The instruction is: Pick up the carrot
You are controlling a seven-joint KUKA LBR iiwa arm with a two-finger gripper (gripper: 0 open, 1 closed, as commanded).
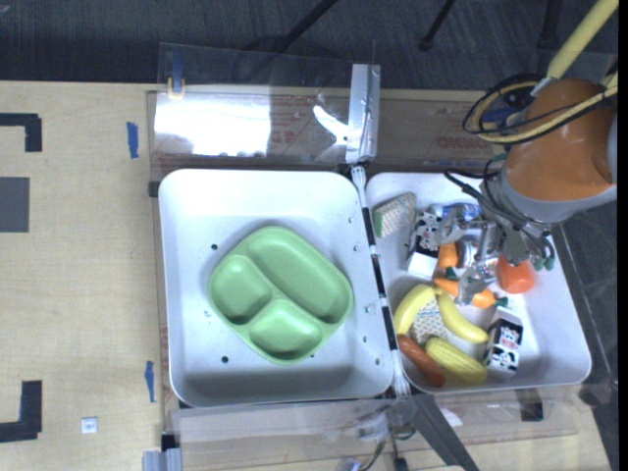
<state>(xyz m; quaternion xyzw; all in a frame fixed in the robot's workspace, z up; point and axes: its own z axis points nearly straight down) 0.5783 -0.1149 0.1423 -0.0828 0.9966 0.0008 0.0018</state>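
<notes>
Gripper [474,275] stands low in the right bin [574,346], amid the clutter at its centre; whether its jaws are parted or closed on anything cannot be told from here. Carrot [447,261], orange, lies just at the gripper's 9 o'clock, touching or nearly touching the metal. An orange-red fruit [517,277] sits at its 3 o'clock. Bananas [444,320] lie at 7 o'clock, a corn cob [454,359] beyond them near the bin's front wall. The left bin [186,204] carries a green compartment tray [281,291], well apart from the arm.
</notes>
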